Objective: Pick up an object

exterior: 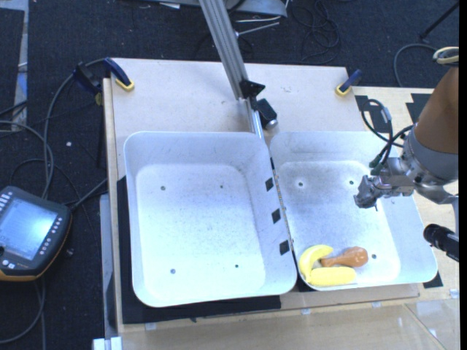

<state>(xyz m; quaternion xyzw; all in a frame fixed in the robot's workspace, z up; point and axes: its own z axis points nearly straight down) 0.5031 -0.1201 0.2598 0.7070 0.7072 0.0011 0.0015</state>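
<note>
Left bin: white, faint grey speckling, a few dark dots.
Right bin: white, same grey scuffing; small black squares along the shared rim.
Banana: bright yellow, curved piece.
Yellow block: paler yellow, beside the banana.
Drumstick toy: orange-brown, tan at the narrow end.
End effector: dark grey metal.
Arm: grey wrist, orange-brown band above.
Worktop: pale beige board; yellow clamps with blue handles at the corners.
Floor: black carpet.
Teach pendant: dark grey body, orange trim, pale blue-grey screen.
</note>
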